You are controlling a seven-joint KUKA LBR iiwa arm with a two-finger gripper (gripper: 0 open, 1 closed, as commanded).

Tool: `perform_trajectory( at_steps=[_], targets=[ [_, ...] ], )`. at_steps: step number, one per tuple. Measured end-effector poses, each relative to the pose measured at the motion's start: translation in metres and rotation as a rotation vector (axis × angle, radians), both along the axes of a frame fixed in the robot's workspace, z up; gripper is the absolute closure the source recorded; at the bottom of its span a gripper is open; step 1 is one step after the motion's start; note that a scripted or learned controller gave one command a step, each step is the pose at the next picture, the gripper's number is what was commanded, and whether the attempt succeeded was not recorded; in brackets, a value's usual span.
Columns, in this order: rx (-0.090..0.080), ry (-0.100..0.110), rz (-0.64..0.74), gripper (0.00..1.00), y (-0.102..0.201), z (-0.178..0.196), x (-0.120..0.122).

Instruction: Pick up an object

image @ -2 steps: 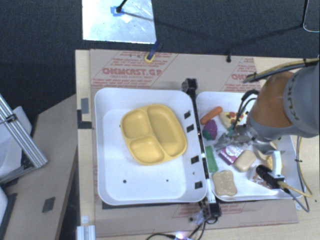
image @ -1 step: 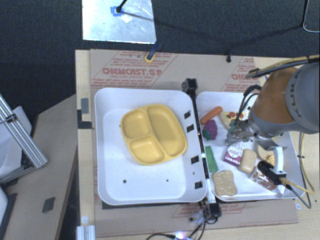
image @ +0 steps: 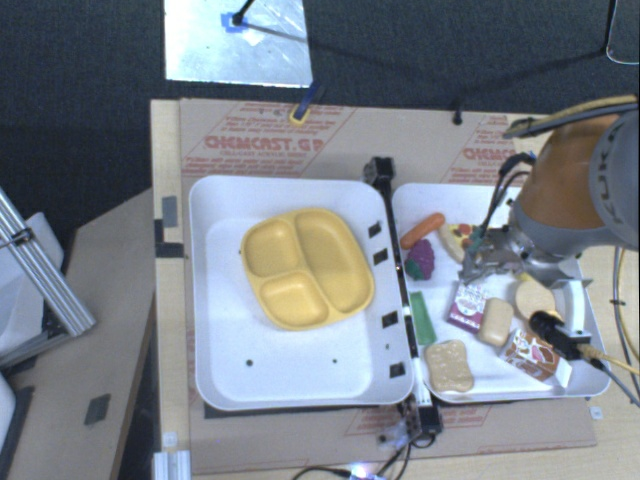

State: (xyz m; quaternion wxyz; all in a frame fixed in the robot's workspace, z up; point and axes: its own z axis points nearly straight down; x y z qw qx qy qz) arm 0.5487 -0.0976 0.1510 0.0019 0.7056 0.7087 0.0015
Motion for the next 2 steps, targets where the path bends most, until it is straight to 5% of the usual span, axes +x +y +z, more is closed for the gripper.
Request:
perform_trajectory(
  at_steps=[2],
  targets=[
    [0.0,0.0,0.0,1.0,0.001,0.075,-0.003]
  ],
)
